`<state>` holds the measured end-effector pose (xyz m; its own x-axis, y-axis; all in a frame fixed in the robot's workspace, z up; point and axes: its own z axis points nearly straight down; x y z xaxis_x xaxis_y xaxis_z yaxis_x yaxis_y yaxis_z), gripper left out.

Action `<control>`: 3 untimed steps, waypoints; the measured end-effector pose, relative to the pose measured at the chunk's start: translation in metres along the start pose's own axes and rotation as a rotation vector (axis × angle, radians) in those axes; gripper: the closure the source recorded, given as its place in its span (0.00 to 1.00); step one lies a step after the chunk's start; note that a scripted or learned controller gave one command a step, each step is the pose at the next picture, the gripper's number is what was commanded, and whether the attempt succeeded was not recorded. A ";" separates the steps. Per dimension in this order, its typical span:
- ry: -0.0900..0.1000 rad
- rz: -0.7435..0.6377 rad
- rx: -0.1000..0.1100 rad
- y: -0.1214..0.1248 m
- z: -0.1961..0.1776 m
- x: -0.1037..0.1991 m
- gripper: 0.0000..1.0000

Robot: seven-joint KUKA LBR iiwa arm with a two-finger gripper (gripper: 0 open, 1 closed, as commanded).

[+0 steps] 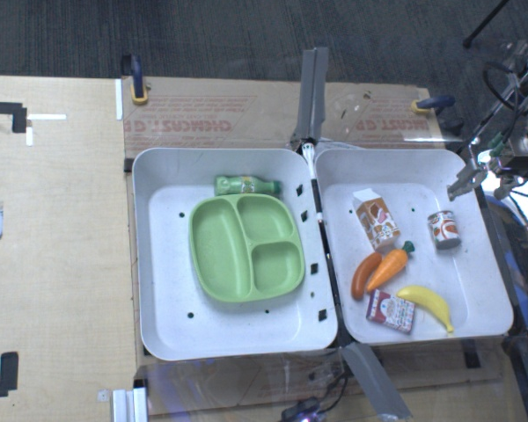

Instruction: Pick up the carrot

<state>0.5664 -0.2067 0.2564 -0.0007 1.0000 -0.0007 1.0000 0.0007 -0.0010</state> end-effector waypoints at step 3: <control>0.000 0.203 0.000 -0.048 0.155 0.086 1.00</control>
<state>0.5179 -0.1211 0.1015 0.2005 0.9797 -0.0005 0.9797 -0.2005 -0.0012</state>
